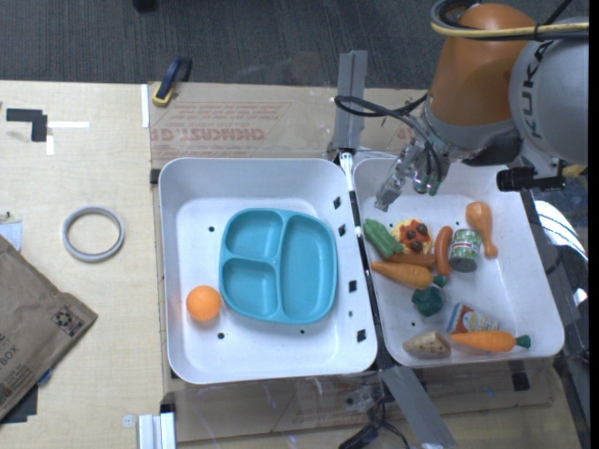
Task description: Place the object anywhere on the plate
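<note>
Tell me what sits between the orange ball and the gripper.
In the camera view, the blue plate and the bins' adjoining walls lie between the orange ball in the left bin and the gripper above the right bin.

"KUK" in dark letters on grey robot arm housing, upper right of frame. Red mirrored print on flat brown cardboard sheet, upper centre, not legible. "BOX" on brown cardboard piece, lower left. Small can label too small to read.

Plate in left bin, ball left
</note>
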